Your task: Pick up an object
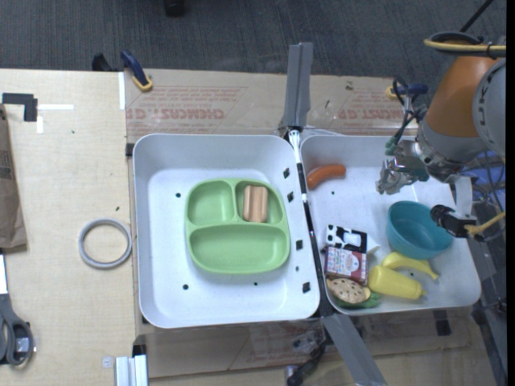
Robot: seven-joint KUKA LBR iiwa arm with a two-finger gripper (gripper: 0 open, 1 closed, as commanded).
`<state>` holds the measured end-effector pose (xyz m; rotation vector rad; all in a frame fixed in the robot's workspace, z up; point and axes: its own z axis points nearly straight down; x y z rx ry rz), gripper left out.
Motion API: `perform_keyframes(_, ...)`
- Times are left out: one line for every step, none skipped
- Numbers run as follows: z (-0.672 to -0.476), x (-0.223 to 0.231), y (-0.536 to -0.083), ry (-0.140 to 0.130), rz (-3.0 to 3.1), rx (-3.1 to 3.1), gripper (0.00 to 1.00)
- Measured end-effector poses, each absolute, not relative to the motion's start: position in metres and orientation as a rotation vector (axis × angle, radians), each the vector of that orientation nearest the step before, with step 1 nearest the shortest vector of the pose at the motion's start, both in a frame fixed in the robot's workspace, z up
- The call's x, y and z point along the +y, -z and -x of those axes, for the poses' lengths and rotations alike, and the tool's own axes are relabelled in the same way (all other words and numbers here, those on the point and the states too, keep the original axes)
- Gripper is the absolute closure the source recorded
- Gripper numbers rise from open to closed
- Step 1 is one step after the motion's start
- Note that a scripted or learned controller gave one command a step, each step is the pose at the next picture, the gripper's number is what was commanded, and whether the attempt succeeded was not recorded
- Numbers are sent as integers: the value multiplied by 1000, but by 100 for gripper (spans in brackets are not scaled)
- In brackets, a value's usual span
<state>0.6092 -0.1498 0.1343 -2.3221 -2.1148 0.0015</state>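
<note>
White right bin [451,296] is the landmark. At its near edge: cookie [348,291], yellow banana-like toys [400,280], carton [345,252] with cow print on top, lettering too small to read. Past them, blue bowl [414,227] right of centre. Farther back, gripper [392,178] hangs low over the floor, nothing between its fingers; jaw state cannot tell. Orange sausage [325,174] lies at far-left corner, left of gripper, apart. Behind bin, cardboard [201,107] prints mirrored "CHEMCAS".
</note>
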Motion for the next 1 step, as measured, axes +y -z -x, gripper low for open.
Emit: perform_keyframes(-609, -150, -134, -2, 2322, -2115, 0)
